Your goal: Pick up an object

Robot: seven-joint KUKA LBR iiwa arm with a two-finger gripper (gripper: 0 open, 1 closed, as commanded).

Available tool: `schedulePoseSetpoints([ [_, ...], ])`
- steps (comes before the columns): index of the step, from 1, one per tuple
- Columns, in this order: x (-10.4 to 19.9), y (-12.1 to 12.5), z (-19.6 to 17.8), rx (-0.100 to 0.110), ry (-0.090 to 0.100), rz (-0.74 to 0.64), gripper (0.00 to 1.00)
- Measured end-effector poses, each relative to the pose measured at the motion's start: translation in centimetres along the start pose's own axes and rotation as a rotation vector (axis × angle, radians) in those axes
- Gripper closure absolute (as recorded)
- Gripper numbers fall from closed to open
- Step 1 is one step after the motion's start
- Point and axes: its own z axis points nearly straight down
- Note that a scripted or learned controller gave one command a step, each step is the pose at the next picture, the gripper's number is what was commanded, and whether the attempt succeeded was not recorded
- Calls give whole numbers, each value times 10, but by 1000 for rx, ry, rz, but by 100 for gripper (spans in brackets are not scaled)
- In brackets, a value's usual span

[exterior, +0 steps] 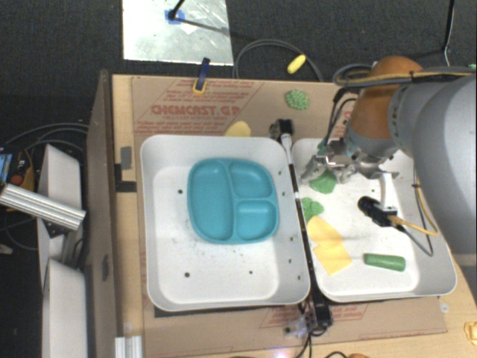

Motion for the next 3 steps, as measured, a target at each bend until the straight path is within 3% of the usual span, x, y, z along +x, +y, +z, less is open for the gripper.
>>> schedulePoseSetpoints([
  [1, -2, 1, -12, -4, 0, 0, 100],
  [2, -20, 25, -105, -10, -3, 2, 100],
  [3, -133, 21, -149, -7, -8, 14, 100],
])
